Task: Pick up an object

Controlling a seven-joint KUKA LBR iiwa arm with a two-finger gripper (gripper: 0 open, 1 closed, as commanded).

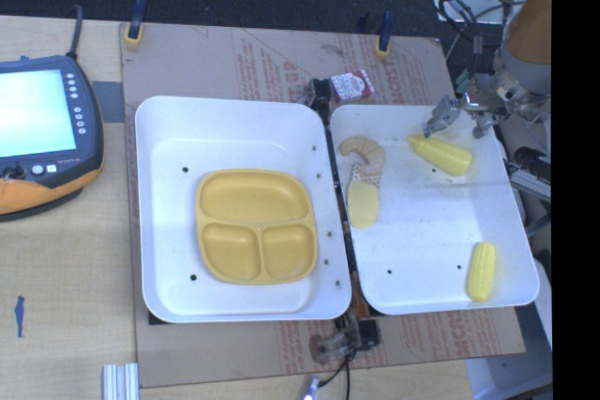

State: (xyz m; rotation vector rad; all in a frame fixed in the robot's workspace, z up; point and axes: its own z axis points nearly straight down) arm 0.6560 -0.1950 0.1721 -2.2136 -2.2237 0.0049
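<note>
Below the yellow corn cob (481, 272), yellow bottle (441, 155) slanting upper-left to lower-right, just beneath end effector (461, 119), prongs apart, clasping nothing

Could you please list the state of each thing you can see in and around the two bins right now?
gripper: fingers spread, just above the yellow bottle, holding nothing
yellow bottle: lying on its side, right bin
corn cob: lying flat, right bin's near corner
pale yellow piece: lying flat by the right bin's left wall
tan curved piece: lying flat above it
divided yellow plate: upright, left bin
pendant: screen lit
</note>
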